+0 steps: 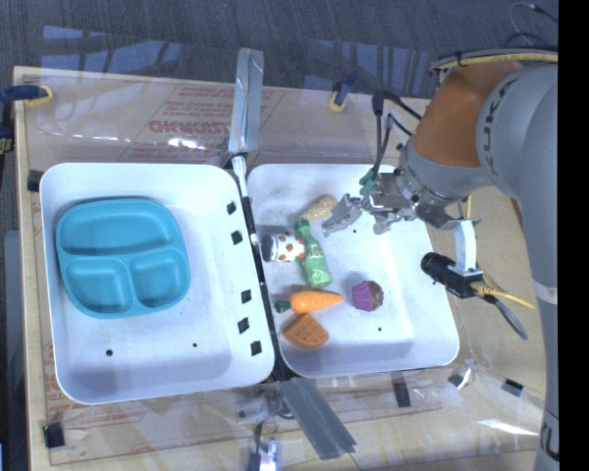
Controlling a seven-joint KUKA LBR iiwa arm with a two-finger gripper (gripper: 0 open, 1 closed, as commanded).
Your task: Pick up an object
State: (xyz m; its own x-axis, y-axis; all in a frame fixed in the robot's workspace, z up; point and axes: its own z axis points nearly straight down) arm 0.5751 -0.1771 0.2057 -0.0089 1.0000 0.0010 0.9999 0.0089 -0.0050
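Right bin (pixel 427 337): toys crowd left half — bottle (pixel 314 261), ball (pixel 289 249), carrot (pixel 310 302), waffle (pixel 305 333), purple piece (pixel 366 295). Right strip and front corner bare. Left bin (pixel 128 361): blue tray (pixel 123 254) fills middle, front floor free.

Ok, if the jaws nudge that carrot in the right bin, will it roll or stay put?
The carrot lies on its side, tapered and rounded, so it would probably roll in an arc instead of sliding straight. Its smooth surface suggests it may slip from a narrow pinch. It sits close to the orange wedge, which might stop it.
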